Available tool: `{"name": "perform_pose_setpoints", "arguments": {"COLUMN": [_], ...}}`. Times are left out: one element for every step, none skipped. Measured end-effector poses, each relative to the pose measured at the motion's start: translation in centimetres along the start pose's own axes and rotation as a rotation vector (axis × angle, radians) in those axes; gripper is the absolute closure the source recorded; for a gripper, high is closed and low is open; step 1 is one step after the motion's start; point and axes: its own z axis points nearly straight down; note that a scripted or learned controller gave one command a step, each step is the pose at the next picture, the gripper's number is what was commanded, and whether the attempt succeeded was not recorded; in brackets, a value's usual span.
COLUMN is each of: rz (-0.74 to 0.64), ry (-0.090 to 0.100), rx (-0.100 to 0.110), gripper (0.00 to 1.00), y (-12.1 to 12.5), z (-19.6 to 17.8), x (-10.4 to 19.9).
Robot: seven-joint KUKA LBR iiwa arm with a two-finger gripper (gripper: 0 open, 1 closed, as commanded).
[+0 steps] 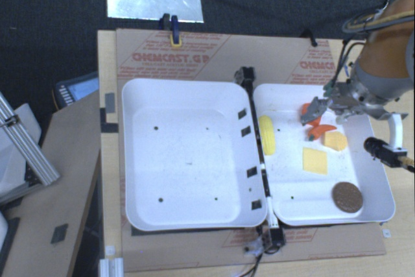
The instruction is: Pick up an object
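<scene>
Two white bins side by side on the bench (194, 48), arm reaching in from the right

Left bin (188, 152) large and bare white; right bin (376, 204) carrying the small items. Grey arm (389, 42) with orange band above the right bin's far right corner, hand (319, 111) low over the bin's upper part, right at an orange object (314, 121), possibly a carrot; cannot tell whether clenched or released, nor whether grasping it. Brown round cookie-like disc (347, 196) near the bin's front right corner. Pale yellow square slice (316, 161) mid-bin, smaller orange-yellow wedge (335, 140) just beside it toward the back. Yellow corn cob (266, 134) lying along the left wall
</scene>
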Motion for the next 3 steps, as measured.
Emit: {"name": "perform_pose_setpoints", "arguments": {"rz": [0.008, -0.007, -0.008], "ry": [-0.008, -0.003, -0.001], "rx": [-0.011, -0.015, -0.013], "gripper": [0.0, 0.0, 0.0], "y": [-0.1, 2.7, 4.9], "z": [-9.6, -20.4, -29.2], "x": [-8.8, -3.5, 1.1]}}
